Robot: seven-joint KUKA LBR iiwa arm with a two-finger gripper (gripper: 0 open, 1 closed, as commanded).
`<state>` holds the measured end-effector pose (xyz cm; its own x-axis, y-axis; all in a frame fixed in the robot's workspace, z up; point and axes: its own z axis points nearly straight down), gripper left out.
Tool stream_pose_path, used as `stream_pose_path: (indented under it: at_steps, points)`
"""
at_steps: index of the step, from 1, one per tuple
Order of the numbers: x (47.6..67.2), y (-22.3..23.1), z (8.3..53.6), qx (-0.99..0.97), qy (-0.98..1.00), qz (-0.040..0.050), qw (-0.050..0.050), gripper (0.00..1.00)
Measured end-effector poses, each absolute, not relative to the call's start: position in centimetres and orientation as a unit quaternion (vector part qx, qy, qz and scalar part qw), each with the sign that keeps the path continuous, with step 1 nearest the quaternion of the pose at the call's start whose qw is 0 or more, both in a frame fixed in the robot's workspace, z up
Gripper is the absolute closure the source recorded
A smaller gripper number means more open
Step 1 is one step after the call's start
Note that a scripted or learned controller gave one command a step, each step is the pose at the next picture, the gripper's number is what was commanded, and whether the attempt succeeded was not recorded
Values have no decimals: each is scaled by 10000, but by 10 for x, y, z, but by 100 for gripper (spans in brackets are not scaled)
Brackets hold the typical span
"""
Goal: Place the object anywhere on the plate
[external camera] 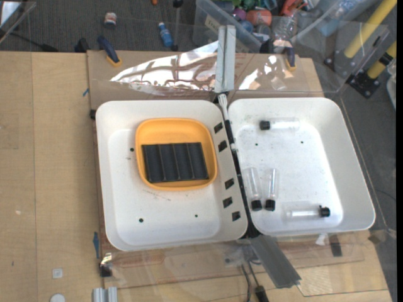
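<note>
An orange plate (146,134) sits in the left white bin (119,225), toward its upper middle. A black ribbed rectangular object (175,162) lies flat on the plate and covers most of its floor. In the right white bin (352,168) lie several clear tubes with black caps: one near the top (278,124), two upright side by side near the lower left (262,187), and one along the bottom (305,212).
A clear divider post (226,55) stands at the back between the bins. Crumpled foil (167,74) lies behind the left bin. A clear tote of colourful toys (264,5) stands at the back right. Black clips (228,184) line the seam between the bins.
</note>
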<state>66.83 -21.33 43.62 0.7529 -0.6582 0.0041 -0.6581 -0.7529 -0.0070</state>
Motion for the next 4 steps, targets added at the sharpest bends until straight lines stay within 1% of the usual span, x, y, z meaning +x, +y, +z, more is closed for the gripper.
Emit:
stream_pose_path:
  at_steps: [2,4]
  points:
    - [668,-220,435,-9952,981,-19,23,100]
    - [668,-219,436,-9952,973,-21,20,100]
